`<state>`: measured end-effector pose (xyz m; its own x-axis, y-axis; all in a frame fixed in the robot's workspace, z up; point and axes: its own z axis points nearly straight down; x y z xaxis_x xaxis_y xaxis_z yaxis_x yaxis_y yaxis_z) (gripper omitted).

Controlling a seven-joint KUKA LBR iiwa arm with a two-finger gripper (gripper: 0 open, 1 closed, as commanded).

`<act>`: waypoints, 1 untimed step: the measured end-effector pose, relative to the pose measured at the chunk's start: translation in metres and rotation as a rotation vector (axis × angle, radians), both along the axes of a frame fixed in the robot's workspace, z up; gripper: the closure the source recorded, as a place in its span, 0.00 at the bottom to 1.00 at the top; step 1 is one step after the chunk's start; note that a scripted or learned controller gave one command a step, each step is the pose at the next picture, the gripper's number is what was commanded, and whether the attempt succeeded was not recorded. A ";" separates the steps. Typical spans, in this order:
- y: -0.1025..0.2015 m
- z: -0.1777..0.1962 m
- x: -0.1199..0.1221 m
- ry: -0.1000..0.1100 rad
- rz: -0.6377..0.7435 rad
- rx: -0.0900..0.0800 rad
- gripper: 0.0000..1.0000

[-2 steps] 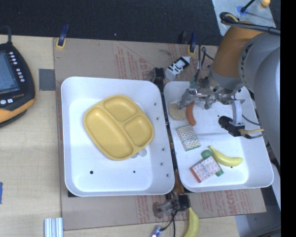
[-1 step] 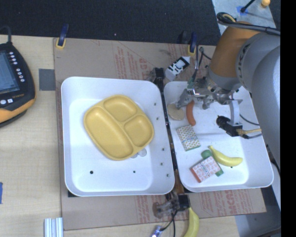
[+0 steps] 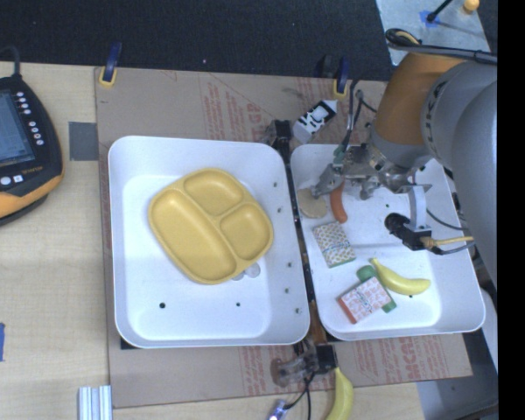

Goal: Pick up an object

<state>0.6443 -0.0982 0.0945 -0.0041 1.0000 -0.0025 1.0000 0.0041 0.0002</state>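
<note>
The grey two-finger gripper [image 3: 335,185] sat low over the far-left corner of the right shallow white bin [image 3: 455,318], directly above a small orange-red sausage-shaped piece [image 3: 337,206]; finger spacing could not be read. A yellow banana [image 3: 401,279] lay nearer, and a yellow divided plastic plate [image 3: 210,224] occupied the left white bin [image 3: 140,322].

Hand [image 3: 337,185] low over orange sausage [image 3: 337,206] in right bin [image 3: 455,318]; yellow plate [image 3: 211,224] left.
</note>
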 end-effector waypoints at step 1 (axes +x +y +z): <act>-0.003 -0.002 0.012 0.002 0.001 0.002 0.00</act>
